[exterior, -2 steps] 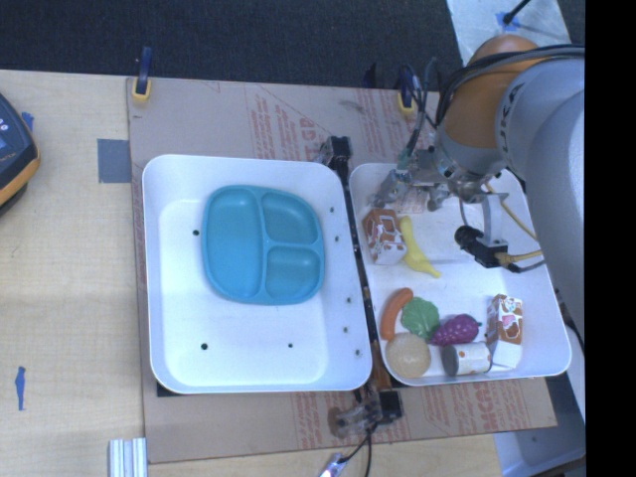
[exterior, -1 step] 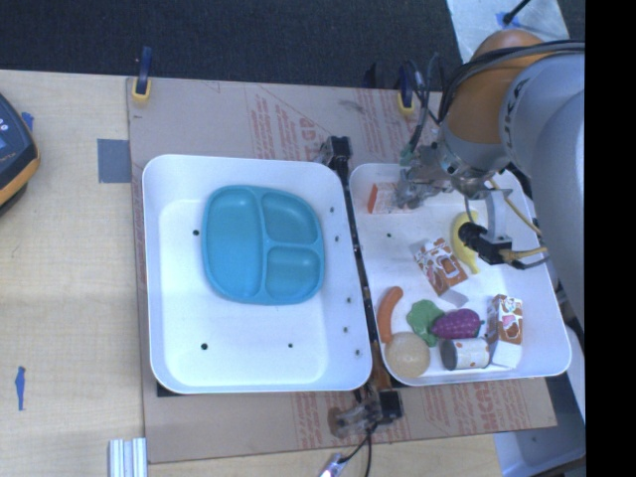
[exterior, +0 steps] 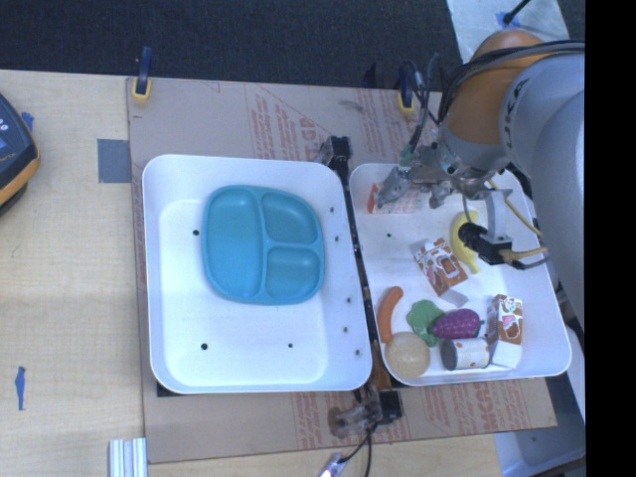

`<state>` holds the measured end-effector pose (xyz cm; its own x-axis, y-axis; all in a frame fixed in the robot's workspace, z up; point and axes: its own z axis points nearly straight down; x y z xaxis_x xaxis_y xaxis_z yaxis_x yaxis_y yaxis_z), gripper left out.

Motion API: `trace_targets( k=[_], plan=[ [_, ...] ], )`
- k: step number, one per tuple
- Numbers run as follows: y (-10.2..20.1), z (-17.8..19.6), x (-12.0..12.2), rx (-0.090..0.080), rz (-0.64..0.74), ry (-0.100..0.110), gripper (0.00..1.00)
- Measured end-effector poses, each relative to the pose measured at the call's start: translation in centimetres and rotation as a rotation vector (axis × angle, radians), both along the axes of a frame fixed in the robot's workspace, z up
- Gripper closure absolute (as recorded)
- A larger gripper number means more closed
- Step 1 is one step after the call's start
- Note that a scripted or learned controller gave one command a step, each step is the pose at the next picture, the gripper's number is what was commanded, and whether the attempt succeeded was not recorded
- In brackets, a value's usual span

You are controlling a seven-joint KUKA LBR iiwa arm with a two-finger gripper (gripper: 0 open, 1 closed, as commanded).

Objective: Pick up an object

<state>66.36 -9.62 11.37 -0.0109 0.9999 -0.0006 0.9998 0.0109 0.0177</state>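
The objects wait loose in the right bin (exterior: pixel 553 366): a hot dog (exterior: pixel 390 312), a green piece (exterior: pixel 424 317), a purple one (exterior: pixel 457 323) and a round ball (exterior: pixel 407 354) crowd toward 6 o'clock, a banana (exterior: pixel 464 241) lies near 2 o'clock. The gripper (exterior: pixel 415 183) hangs at about 11 o'clock of this bin; whether it is released or clenched, I cannot tell. The left bin (exterior: pixel 159 266) keeps a blue tray (exterior: pixel 263 243), probably for sorting.
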Motion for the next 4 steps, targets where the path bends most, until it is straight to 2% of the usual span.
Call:
trace_targets(
  k=[1, 2, 3, 4],
  plan=[
    [-2.2, -2.2, -5.3, -0.001, -0.007, 0.023, 0.00],
    [-7.0, -2.2, -8.9, -0.001, -0.008, 0.022, 0.00],
    [-8.4, -2.2, -11.3, 0.000, -0.007, 0.022, 0.00],
    [-8.5, -1.2, -11.3, -0.001, -0.005, 0.022, 1.00]
  ],
)
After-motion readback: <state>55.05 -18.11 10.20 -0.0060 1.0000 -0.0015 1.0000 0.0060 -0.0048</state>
